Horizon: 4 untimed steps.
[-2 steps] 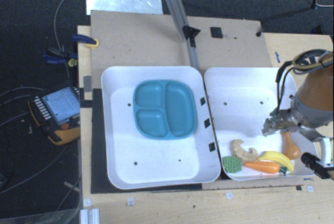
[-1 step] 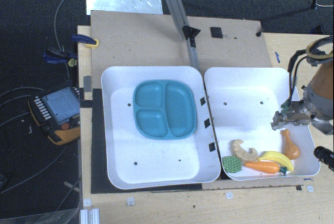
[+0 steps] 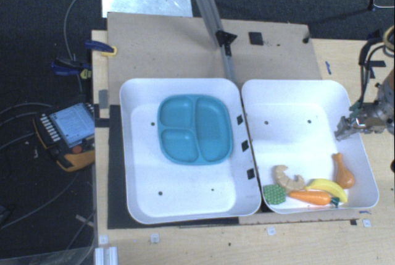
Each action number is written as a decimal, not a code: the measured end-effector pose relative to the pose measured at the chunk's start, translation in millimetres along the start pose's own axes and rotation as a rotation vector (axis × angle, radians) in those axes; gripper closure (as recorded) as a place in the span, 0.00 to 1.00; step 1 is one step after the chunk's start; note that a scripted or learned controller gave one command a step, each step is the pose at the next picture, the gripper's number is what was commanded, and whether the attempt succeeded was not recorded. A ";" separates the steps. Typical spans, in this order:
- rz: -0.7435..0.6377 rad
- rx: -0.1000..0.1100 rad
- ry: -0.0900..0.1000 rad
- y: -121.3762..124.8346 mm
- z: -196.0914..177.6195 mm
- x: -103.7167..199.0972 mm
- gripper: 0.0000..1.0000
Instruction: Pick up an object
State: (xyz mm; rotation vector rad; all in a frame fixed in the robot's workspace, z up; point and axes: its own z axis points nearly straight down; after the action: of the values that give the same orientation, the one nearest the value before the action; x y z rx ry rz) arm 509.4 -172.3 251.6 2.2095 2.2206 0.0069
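While the gripper [image 3: 355, 123] hangs over the right bin's [image 3: 290, 103] right rim, finger state impossible to tell, the nearest toy, an orange drumstick [image 3: 343, 172], lies just toward the near edge, long axis roughly up the view

Robotics lab test cell
Taped white bins [image 3: 185, 208] on a board worktop [image 3: 160, 41], cables, clamps [image 3: 99, 47], handheld controller [image 3: 66, 134].

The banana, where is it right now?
The banana lies in the right bin, in its near right corner, just above the carrot, with the beige piece on its left and the orange drumstick on its right.
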 end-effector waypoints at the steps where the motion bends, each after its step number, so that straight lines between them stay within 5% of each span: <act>1: -0.001 0.005 0.002 1.4 -15.1 -0.2 1.00; 4: -0.005 0.010 0.006 8.6 14.9 168.0 1.00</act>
State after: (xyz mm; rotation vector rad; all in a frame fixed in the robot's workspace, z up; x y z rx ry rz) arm 517.3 -4.4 236.2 2.2115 2.2341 0.0026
